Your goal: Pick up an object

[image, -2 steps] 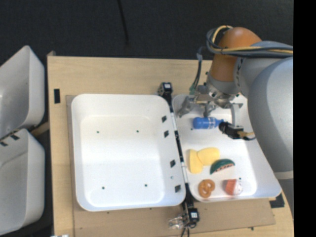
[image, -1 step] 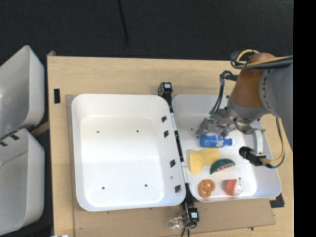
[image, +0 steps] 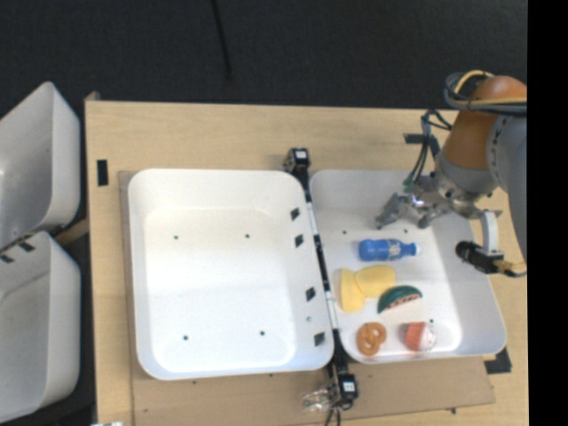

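Gripper (image: 401, 209) state cannot be told from this slanted view; it hangs over the upper part of the right bin (image: 470, 327), with nothing seen in its grasp, and the grey arm (image: 470, 149) with its orange band reaches in behind it. Going from left to right, the left bin (image: 142, 264) shows a wide white floor bounded by rounded walls, and its right wall lies against the left wall of the right bin, where small black clips line the seam. Just past that seam, a yellow piece (image: 362, 287) lies in the middle of the right bin, and an orange ring (image: 372, 336) sits near the lower wall. A blue bottle (image: 385, 250) lies on its side just below the gripper, cap pointing right. A green and red watermelon slice (image: 400, 297) rests beside the yellow piece, and a red and white object (image: 418, 335) sits near the lower wall. White floor lies open along the bin's right side.
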`<state>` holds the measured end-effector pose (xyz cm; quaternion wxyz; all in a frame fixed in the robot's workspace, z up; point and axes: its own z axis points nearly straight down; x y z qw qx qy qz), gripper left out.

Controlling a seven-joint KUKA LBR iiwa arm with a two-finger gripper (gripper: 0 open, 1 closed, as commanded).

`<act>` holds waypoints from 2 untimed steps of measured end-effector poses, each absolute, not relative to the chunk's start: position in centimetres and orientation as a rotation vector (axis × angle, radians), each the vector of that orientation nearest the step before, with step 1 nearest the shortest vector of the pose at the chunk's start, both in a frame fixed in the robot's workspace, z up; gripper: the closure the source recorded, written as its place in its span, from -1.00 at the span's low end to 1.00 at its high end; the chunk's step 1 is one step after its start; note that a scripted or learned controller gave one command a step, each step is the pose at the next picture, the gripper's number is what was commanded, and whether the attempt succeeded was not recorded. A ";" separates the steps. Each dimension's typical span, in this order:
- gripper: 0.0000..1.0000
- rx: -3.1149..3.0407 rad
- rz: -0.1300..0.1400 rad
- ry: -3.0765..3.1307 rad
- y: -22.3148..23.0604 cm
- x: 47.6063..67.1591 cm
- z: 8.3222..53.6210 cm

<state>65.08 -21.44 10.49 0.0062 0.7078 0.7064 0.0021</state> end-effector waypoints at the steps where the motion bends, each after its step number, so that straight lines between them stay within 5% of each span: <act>1: 1.00 2.208 0.012 2.206 -21.4 65.2 11.9; 2: 1.00 2.199 0.020 2.212 -18.2 69.3 31.9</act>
